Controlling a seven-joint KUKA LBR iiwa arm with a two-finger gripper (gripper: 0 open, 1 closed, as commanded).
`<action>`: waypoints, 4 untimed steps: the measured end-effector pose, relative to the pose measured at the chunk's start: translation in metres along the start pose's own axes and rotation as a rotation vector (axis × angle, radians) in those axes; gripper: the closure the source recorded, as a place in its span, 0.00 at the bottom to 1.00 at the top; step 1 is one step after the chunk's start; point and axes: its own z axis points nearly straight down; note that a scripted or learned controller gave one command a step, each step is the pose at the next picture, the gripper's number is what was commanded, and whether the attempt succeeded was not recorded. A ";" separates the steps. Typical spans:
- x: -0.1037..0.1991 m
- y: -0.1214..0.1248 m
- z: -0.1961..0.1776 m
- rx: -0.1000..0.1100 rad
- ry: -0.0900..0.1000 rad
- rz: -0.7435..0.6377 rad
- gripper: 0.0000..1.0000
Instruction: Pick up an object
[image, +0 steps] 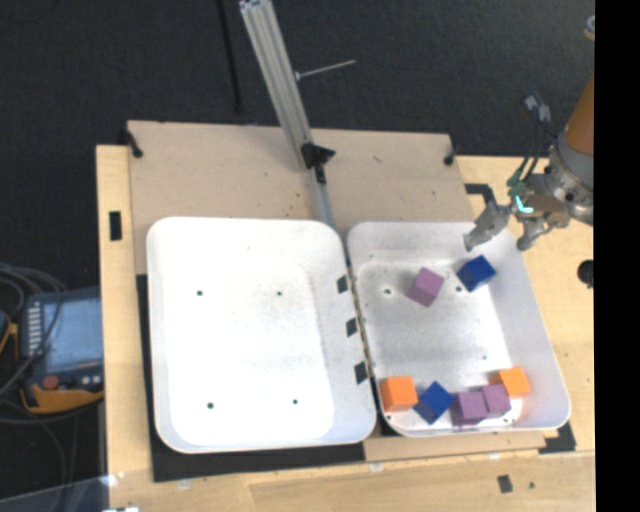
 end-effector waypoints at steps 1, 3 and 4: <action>0.000 0.001 -0.003 -0.004 -0.002 -0.002 0.00; 0.008 0.005 0.093 0.000 -0.001 -0.001 0.00; 0.000 0.010 0.150 -0.003 -0.001 0.004 0.00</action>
